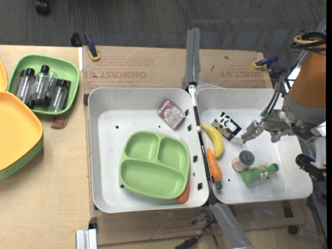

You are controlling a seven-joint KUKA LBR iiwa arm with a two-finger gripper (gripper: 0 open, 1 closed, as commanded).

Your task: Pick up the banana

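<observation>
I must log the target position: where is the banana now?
The banana lies in the right bin, against its left wall, just above the carrot and left of the black-and-white box.

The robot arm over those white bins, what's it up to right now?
The arm's gripper hangs over the right bin, to the right of the banana, which lies untouched by the divider. A carrot, a green bottle and a small black-and-white box lie nearby. The left bin holds a green divided plate.
</observation>
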